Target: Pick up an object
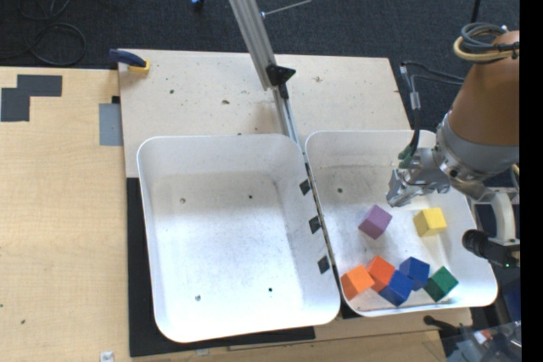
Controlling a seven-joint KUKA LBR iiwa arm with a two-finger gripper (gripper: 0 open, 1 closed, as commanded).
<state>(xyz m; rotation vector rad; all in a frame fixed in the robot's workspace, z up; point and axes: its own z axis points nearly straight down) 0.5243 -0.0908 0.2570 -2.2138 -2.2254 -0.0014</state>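
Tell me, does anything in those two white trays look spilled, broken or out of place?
Nothing stands out. The blocks, purple, yellow and a clustered orange, blue and green, lie loose inside the right bin.

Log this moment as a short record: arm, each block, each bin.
arm: reaches in from the right, gripper low over the right bin
purple block: below-left of the gripper, apart from it
yellow block: right of purple
orange blocks: near front wall
blue blocks: beside orange
green block: front right
left bin: white
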